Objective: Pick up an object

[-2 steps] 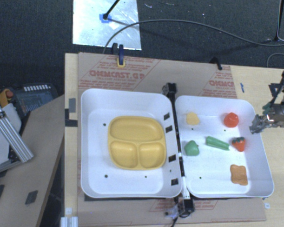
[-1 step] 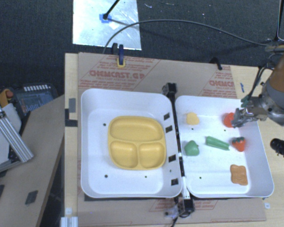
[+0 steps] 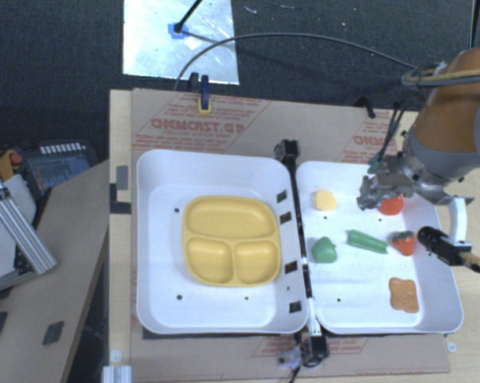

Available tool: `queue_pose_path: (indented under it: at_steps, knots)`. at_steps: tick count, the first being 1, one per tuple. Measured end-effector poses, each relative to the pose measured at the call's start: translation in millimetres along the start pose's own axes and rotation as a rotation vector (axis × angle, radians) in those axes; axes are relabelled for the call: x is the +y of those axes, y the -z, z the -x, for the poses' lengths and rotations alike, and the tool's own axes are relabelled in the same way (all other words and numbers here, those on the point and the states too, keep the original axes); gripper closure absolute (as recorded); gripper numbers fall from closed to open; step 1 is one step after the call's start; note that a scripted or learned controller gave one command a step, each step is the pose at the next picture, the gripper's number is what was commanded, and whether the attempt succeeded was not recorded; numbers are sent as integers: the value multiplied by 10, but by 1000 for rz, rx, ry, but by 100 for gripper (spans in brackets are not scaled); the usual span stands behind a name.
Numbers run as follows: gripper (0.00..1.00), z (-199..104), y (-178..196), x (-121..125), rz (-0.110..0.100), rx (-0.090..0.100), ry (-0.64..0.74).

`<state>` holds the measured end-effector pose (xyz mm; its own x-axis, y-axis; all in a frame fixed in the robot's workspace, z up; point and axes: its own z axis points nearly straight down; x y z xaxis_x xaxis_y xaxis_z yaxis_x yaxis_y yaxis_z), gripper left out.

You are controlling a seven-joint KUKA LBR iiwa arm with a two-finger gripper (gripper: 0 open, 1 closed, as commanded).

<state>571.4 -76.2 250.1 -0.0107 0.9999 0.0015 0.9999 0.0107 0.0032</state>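
Two white bins [image 3: 144, 246] on a cardboard sheet [image 3: 227, 119], dark carpet around.
Sheet reads "CHEMCAST"; gripper [image 3: 373, 195] grip state unclear.

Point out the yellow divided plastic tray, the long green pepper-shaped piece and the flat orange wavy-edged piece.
Yellow divided plastic tray [image 3: 229, 240]: camera view, central ridge between compartments.
Long green pepper-shaped piece [image 3: 367, 241]: camera view, middle of its body.
Flat orange wavy-edged piece [image 3: 404, 295]: camera view, centre of its top face.
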Motion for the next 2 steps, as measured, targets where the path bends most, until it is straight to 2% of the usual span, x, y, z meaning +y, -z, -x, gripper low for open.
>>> queue_pose_path:
  at_steps: [2]
  knots:
    - [100, -933, 9, 221, -1, -1, -2]
